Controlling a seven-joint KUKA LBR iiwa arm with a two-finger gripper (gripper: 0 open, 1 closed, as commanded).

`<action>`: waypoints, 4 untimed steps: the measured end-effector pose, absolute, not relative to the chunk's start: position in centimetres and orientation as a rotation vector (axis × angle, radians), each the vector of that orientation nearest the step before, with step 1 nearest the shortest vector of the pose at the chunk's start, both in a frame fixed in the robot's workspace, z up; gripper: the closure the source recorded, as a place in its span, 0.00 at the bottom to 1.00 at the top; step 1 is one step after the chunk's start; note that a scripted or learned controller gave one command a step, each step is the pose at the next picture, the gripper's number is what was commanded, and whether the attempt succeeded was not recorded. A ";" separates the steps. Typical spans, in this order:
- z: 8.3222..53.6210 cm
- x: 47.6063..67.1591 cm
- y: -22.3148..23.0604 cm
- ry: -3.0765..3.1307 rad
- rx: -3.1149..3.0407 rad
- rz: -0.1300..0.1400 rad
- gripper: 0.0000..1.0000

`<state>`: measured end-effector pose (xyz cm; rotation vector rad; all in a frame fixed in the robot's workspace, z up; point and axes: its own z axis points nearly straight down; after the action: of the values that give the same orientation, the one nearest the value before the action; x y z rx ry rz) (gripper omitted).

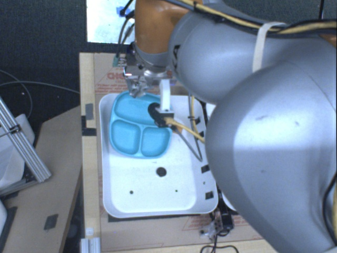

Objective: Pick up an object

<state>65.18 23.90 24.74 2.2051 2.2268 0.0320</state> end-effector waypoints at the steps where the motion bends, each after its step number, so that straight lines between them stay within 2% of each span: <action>1: 11.5 63.8 17.9 2.218 2.227 -0.010 1.00; 2: 8.5 67.0 17.4 2.224 2.217 0.006 1.00; 3: 26.5 67.2 14.7 2.213 2.213 0.028 1.00; 4: 22.6 64.7 17.8 2.229 2.216 0.001 1.00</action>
<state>64.71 17.81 22.63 2.2164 2.2286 0.0009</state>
